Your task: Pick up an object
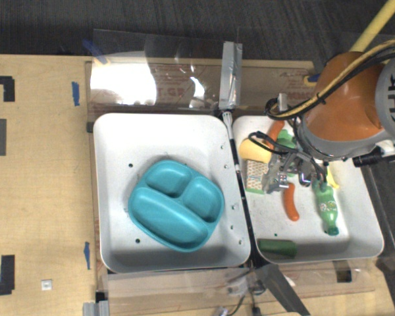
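The light wooden table (39,196) carries two shallow white bins side by side. The left white bin (112,143) holds one big thing, a teal plastic plate with three sections (176,204), lying a bit tilted near the middle. The right white bin (362,229) holds a bunch of small things. The grey robot arm with the orange band (345,104) reaches in from the right and hangs over the top part of this bin, with yellow and black cables running along it. Its metal pincer (291,175) points down among the small things, and it is too blurry and crowded there to tell if it is spread or pressed together. A green plastic bottle with a pale label (327,208) lies lengthwise just right of the pincer. A long orange carrot-shaped toy (290,203) lies right under the pincer, with its tip pointing to the bin's near edge. A yellow rounded toy (253,151) sits by the bin's left wall, touching a small patterned packet (256,176) just below it. A dark green flat block (277,246) lies alone by the near wall, well apart from the rest.
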